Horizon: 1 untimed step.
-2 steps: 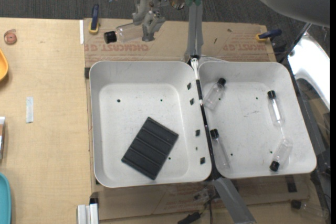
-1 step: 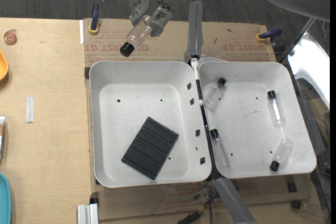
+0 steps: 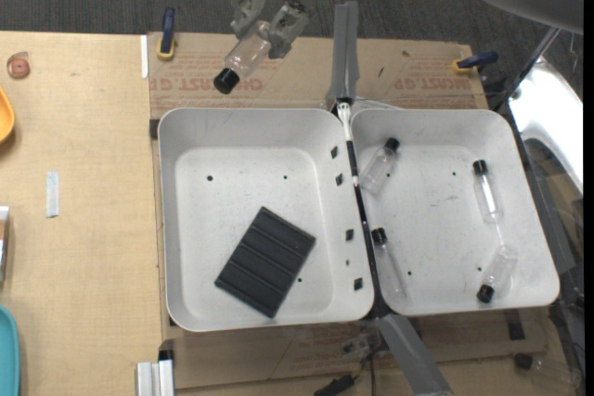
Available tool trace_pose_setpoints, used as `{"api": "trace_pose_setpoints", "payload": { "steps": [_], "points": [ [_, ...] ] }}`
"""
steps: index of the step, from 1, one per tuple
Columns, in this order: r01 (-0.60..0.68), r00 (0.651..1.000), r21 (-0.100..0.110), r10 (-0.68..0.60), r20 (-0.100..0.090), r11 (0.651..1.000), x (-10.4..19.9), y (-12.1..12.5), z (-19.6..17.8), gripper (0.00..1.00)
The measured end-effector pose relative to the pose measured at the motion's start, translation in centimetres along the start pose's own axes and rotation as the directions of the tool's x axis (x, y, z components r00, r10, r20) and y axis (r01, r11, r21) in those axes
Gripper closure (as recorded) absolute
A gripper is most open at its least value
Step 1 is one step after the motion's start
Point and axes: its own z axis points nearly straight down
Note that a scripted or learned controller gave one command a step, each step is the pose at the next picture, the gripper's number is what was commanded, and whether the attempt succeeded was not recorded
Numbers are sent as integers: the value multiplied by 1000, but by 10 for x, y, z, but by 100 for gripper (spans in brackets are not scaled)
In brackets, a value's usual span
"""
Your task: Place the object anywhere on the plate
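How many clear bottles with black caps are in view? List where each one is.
5. One is between the end effector's fingers above the left bin: bottle. Four lie in the right bin: upper left, lower left, upper right, lower right.

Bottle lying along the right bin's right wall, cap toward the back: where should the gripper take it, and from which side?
Take the bottle at mid-body from straight above, fingers closing across its width. It lies flat, long axis running front to back, with room on both long sides.
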Motion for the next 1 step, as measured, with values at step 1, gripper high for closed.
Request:
{"api": "trace_pose_setpoints", "payload": {
  "steps": [1],
  "points": [
    [-6, 1000, 0, 6, 5, 1000, 0, -2, -9, 100]
  ]
}}
